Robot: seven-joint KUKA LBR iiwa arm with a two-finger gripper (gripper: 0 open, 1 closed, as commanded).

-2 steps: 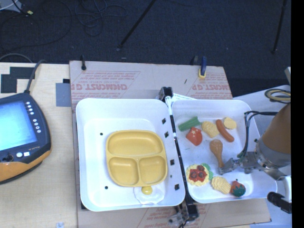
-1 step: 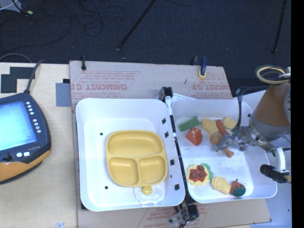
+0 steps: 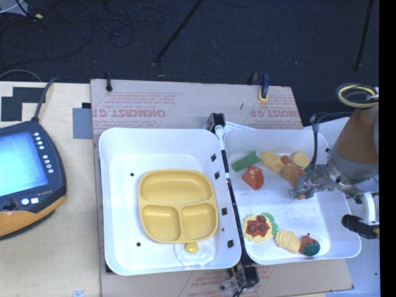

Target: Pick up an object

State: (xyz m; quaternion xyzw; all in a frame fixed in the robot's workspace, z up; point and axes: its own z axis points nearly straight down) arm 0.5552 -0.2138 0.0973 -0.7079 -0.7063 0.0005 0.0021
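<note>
Toys lie scattered in the right bin [image 3: 346, 243]: a green piece [image 3: 245, 160], a red piece [image 3: 253, 177], a pizza [image 3: 258, 227]. The tool [image 3: 301, 189] sits low beside an orange toy [image 3: 289, 173]; its grip cannot be made out.

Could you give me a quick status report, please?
Tool low in right white bin, beside brown toy food. Nothing visibly gripped. Red toy piece nearby.

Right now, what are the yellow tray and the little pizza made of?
The yellow tray looks like smooth moulded plastic: one even colour, rounded compartments, soft sheen. The little pizza is probably toy plastic or rubber, with bright painted-looking toppings; it is too small to be sure.
</note>
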